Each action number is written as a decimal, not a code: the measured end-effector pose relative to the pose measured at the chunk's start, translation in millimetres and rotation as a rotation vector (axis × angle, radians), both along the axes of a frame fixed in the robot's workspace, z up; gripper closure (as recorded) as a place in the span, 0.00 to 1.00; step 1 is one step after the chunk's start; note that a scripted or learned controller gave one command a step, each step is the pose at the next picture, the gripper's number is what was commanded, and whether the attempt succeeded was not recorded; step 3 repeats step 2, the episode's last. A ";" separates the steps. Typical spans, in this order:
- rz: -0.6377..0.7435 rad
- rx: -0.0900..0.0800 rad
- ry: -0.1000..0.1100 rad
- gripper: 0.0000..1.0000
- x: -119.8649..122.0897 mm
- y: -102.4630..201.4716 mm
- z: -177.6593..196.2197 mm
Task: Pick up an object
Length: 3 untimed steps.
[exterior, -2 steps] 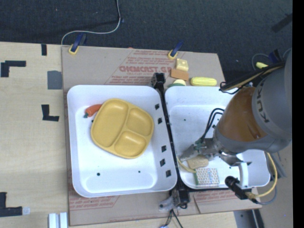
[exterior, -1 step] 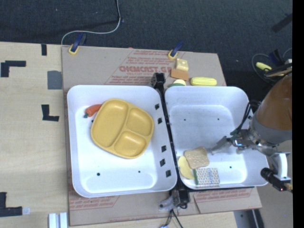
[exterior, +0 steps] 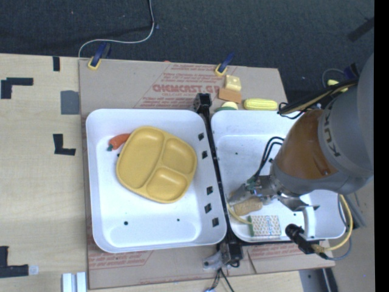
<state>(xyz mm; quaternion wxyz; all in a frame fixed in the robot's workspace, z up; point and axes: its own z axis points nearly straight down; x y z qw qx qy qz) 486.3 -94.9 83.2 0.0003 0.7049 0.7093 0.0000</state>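
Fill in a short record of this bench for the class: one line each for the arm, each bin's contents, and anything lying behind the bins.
arm: grey arm reaching into the right bin
left bin: yellow divided tray, orange item partly beneath it
right bin contents: tan object, small dotted card
behind bins: wooden blocks, yellow corn-like item

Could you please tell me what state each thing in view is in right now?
Yellow divided plate: lying flat in the left bin, nothing on it.
Orange carrot-like piece: partly tucked under the plate.
Yellow corn: lying outside the bins.
Gripper: low in the right bin.
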 end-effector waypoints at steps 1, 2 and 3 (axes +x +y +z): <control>-0.005 0.001 0.000 1.00 0.3 -3.6 12.1; 0.006 0.003 -0.010 1.00 57.8 80.3 106.6; 0.006 0.003 -0.010 1.00 57.8 80.3 106.6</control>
